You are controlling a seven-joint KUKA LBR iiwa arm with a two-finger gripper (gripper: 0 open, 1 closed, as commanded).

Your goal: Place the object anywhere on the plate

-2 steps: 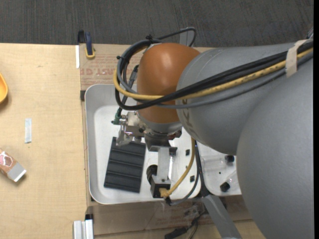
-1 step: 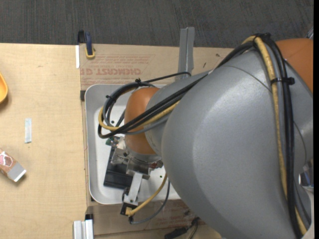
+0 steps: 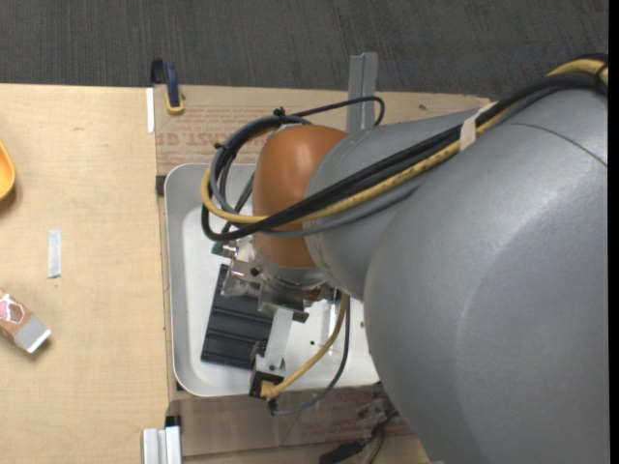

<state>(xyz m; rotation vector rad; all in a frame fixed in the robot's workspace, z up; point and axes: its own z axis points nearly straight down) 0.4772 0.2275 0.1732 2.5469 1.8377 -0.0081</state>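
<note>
My arm, grey with an orange band (image 3: pixel 290 196), reaches from the right and covers most of the left white bin (image 3: pixel 182 288). The gripper (image 3: pixel 232 341), a black ribbed block with a white bracket beside it, hangs low over the bin's near left part. What lies under it is hidden. A curved orange piece (image 3: pixel 5 174), perhaps the rim of a plate, shows at the far left edge of the bench.
On the tan bench left of the bin lie a small pale strip (image 3: pixel 54 254) and a red-and-white packet (image 3: pixel 21 324). A blue clamp (image 3: pixel 170 83) stands at the bench's back edge. Black and yellow cables (image 3: pixel 232 216) loop around the wrist.
</note>
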